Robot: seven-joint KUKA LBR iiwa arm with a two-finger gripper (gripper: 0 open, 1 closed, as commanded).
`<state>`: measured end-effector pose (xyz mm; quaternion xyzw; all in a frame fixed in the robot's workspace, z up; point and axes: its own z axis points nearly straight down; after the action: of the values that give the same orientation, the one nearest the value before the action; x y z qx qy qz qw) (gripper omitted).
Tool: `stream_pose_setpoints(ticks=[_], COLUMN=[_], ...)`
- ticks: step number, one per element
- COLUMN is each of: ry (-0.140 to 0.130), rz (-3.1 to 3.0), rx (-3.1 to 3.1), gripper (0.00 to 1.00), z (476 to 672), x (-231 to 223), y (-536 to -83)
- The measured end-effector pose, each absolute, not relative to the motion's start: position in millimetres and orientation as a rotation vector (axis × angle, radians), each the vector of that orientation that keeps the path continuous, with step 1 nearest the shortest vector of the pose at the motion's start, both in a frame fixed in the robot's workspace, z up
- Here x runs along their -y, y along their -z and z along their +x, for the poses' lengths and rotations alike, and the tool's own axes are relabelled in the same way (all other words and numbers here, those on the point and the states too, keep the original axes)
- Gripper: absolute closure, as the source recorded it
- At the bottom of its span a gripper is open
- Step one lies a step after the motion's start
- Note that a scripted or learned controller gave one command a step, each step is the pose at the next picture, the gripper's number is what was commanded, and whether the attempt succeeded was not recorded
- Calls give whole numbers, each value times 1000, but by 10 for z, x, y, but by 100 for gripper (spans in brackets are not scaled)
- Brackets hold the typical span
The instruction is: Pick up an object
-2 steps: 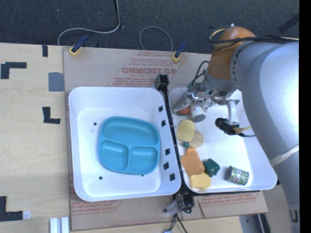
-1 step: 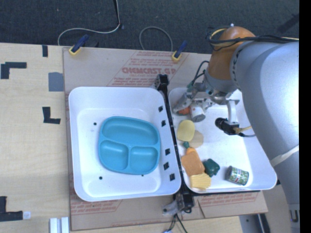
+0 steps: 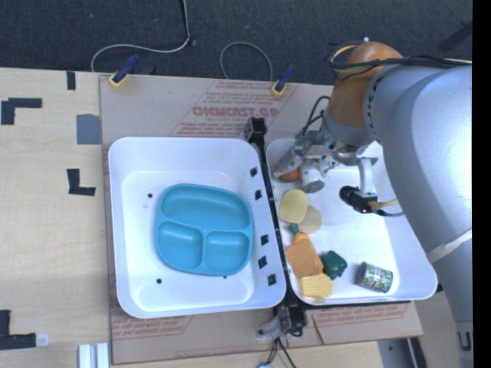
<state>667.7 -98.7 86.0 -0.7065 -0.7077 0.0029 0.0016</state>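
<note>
My gripper is down in the far left part of the right bin, close to the divider between the bins. A small orange-red object shows right at its tip, partly hidden by it; whether it is gripped I cannot tell. Just in front of the gripper lie a yellow rounded piece and a pale beige disc. Nearer the front of that bin are an orange piece, a yellow block, a dark green object and a green can on its side.
The left bin holds a blue divided plate. The grey arm with its orange band covers the right bin's far right side. Black clips sit along the shared rim. Cables and clamps lie behind the bins.
</note>
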Motion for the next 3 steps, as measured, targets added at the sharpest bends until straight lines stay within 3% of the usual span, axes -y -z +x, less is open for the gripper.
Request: stream_pose_setpoints(ticks=[3], ry=[-11], rz=[-2221], rx=[2222], gripper=[0], z=[6674], x=[981], y=[-854])
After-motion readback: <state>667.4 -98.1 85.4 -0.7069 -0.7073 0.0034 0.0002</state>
